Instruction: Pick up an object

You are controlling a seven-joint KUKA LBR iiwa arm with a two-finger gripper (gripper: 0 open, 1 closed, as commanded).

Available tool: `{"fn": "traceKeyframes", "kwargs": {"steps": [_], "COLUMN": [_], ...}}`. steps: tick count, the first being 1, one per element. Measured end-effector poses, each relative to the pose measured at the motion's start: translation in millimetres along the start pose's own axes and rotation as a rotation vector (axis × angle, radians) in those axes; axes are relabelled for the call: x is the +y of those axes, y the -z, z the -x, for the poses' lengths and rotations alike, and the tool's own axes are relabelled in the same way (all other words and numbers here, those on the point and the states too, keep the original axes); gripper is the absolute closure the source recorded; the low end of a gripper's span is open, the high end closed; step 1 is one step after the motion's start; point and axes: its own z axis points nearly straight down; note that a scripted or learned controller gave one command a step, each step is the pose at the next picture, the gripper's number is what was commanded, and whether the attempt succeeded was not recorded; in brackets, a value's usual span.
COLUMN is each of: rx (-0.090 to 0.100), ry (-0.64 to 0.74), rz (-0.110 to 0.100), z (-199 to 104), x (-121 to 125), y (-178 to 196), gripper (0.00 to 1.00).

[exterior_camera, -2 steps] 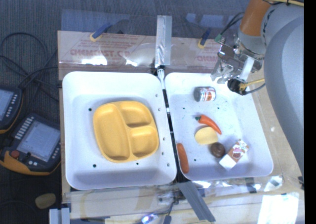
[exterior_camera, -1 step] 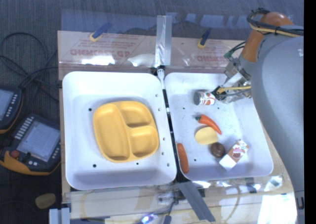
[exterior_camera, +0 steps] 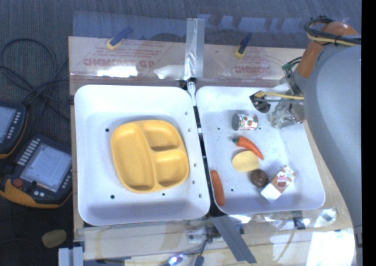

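Note:
The right bin (exterior_camera: 223,97) holds several small items. A small can (exterior_camera: 245,121) lies near its middle, with an orange carrot (exterior_camera: 249,145) just below it. Under the carrot sit a pale yellow lemon-like piece (exterior_camera: 245,161), a dark brown round piece (exterior_camera: 258,177) and a small white and red carton (exterior_camera: 278,182). A reddish sausage (exterior_camera: 217,187) lies along the bin's left wall. My gripper (exterior_camera: 284,115) hangs over the bin's upper right part, to the right of the can and apart from it. Nothing visible is held in it.
The left bin (exterior_camera: 94,103) holds a yellow divided tray (exterior_camera: 150,154). A metal divider (exterior_camera: 194,47) stands behind the seam between the bins. The grey arm (exterior_camera: 338,118) covers the right bin's right side. Control pendants (exterior_camera: 35,168) lie on the floor at left.

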Motion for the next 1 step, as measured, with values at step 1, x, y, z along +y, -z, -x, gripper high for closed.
{"fn": "traceKeyframes", "kwargs": {"steps": [1], "rx": [-0.011], "ry": [-0.002], "rz": [-0.005], "z": [-10.1], "x": [2.9], "y": [-1.1], "gripper": [1.0]}}
